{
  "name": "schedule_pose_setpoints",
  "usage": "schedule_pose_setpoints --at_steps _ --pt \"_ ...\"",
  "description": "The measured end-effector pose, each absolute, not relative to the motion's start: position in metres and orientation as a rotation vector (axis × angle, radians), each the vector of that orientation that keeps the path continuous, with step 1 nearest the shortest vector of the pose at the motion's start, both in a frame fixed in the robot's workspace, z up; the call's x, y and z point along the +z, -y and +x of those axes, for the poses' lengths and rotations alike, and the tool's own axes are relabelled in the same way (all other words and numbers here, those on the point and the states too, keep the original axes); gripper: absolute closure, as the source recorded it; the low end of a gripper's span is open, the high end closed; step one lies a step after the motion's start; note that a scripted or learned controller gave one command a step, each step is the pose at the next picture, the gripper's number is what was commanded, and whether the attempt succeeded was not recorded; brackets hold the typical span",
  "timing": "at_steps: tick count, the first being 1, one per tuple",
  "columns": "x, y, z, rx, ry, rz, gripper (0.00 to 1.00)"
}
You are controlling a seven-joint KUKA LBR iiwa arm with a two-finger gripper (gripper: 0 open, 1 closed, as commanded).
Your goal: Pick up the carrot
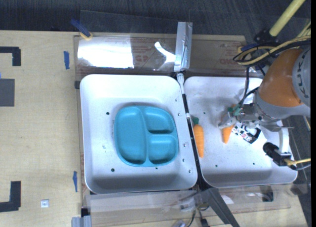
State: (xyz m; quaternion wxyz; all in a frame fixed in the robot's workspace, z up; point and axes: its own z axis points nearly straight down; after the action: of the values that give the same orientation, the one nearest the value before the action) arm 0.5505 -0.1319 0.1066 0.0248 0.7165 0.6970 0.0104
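Note:
The carrot, orange with a green top, lies lengthwise against the left wall of the right bin. My gripper hangs over the middle of that bin, right of the carrot and apart from it. A small orange piece sits just below the gripper's tip; whether it is held or lying on the bin floor is unclear.
The left bin holds a blue divided plate. A small white, black and red thing sits just under the wrist. The arm with its orange band covers the right bin's upper right. The wall between the bins runs right beside the carrot.

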Motion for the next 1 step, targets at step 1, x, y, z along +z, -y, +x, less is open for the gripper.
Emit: schedule_pose_setpoints --at_steps 1 --pt "0.1223 0.1286 0.5580 0.058 -2.149 2.207 1.00"
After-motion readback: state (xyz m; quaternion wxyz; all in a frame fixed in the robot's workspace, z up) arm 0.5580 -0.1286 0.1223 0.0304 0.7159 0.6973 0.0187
